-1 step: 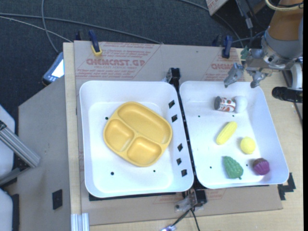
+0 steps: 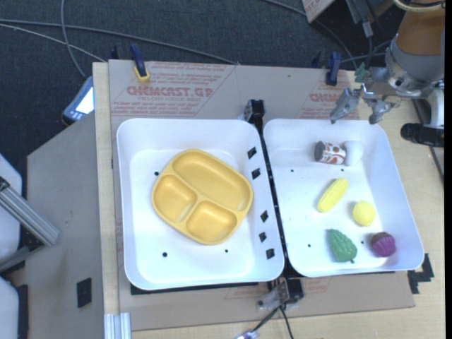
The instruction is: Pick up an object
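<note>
Above the far rim of the right bin (image 2: 395, 154), your gripper (image 2: 360, 108) hangs with fingers spread and nothing between them, so the pick is not yet begun. Nearest below lies the small can (image 2: 329, 152), then corn (image 2: 332, 194), lemon (image 2: 363, 213), green vegetable (image 2: 341, 246) and purple fruit (image 2: 383, 244) (all untouched); descent, closing and lifting remain.

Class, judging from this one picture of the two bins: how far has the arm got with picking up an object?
Done: nothing looks picked. The can, corn, lemon, green piece and purple piece all lie in the right bin. In hand: the gripper hangs open above that bin's far rim, holding nothing. Left: descend, grasp, lift.
</note>
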Robot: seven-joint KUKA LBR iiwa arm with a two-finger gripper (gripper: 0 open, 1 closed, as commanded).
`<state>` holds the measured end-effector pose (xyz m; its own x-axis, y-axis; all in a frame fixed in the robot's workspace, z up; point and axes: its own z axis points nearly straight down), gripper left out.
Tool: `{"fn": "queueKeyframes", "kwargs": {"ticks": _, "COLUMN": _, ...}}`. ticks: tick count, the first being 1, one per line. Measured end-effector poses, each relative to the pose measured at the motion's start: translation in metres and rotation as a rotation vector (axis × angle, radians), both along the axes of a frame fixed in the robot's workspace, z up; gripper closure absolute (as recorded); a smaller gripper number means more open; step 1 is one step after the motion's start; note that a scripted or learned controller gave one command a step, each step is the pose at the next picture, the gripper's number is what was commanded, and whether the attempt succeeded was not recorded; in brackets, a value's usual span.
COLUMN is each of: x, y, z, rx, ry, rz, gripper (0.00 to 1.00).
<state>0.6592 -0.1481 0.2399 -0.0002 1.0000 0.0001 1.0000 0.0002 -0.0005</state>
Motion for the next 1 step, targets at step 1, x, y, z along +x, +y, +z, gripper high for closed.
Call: {"fn": "queueKeyframes", "kwargs": {"ticks": 1, "x": 0.0027, "y": -0.0029, "z": -0.062, "rx": 0.001, "ry": 0.006, "rz": 0.0, "gripper": 0.0}}
